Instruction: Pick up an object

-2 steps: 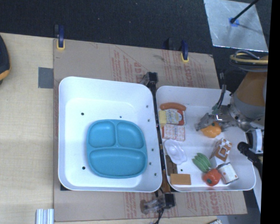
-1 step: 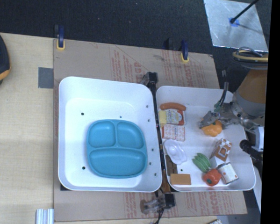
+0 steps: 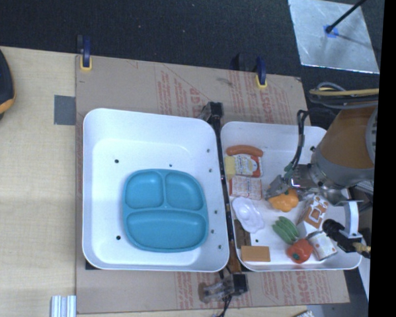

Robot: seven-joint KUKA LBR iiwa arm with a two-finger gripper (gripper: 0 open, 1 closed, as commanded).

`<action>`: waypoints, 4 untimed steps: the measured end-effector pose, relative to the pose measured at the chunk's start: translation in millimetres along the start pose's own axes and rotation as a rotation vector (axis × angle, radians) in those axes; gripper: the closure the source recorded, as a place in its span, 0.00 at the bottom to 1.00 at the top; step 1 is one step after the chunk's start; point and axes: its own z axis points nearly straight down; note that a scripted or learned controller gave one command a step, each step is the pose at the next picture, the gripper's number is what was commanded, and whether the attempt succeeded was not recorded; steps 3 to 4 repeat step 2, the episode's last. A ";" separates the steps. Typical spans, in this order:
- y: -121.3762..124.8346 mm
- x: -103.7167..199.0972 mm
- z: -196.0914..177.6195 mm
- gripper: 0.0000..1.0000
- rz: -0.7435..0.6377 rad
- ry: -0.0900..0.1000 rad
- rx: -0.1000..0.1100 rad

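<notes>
Arm's orange-banded wrist sits highest, closest to the lens, entering from the right over the right bin (image 3: pixel 272 130). Gripper (image 3: pixel 280 189) hangs low at that bin's middle, dark fingers pointing left; finger spread not readable from this angle, and nothing visibly clamped. Orange fruit-shaped item (image 3: pixel 285 201) lies touching or just under the fingertips. Just beside it: green pepper-like piece (image 3: pixel 286 229), red tomato-like piece (image 3: pixel 300 250), small printed carton (image 3: pixel 314 211). Further left in the same bin: white crumpled item (image 3: pixel 249 214), packaged sausage (image 3: pixel 244 152), labelled packets (image 3: pixel 246 185), tan block (image 3: pixel 255 253) at the near wall. Left bin (image 3: pixel 97 182) holds a blue divided plate (image 3: pixel 165 209), well apart from the gripper.
</notes>
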 end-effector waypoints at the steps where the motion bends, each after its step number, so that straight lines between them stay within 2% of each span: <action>1: -12.9 64.3 -80.1 1.00 -0.003 -0.001 -0.012; 2: -26.1 95.5 -98.2 1.00 -0.001 -0.003 -0.006; 4: -26.1 95.5 -98.2 1.00 -0.001 -0.003 -0.006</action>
